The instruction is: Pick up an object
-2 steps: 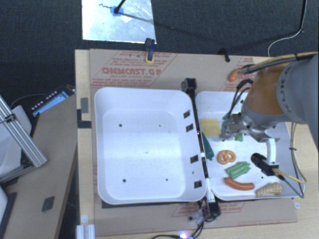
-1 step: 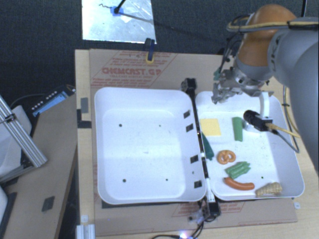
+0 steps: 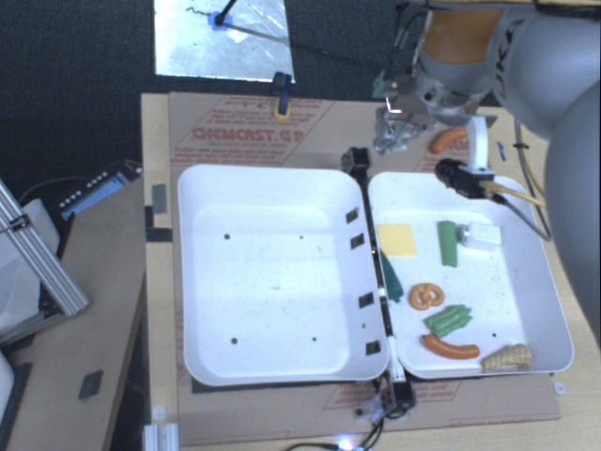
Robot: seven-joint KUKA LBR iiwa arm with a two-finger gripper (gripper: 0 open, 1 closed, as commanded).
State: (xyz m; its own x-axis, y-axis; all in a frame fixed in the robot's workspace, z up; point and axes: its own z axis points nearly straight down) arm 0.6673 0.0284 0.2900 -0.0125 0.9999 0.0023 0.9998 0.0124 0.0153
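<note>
My table (image 3: 160,139): tan board with red lettering. Behind it, dark carpeted floor (image 3: 66,64) and a shiny foil sheet (image 3: 221,26). Left of it, an aluminium frame rail (image 3: 38,252).

My view cuts the arm (image 3: 526,54) off at the top and right edges. The gripper (image 3: 394,132) is too blurred to judge. An orange sausage (image 3: 448,140) sits partly hidden behind a white piece (image 3: 478,139).

Robot lab: arm (image 3: 526,45), white bins (image 3: 272,186), clamped bench.
</note>
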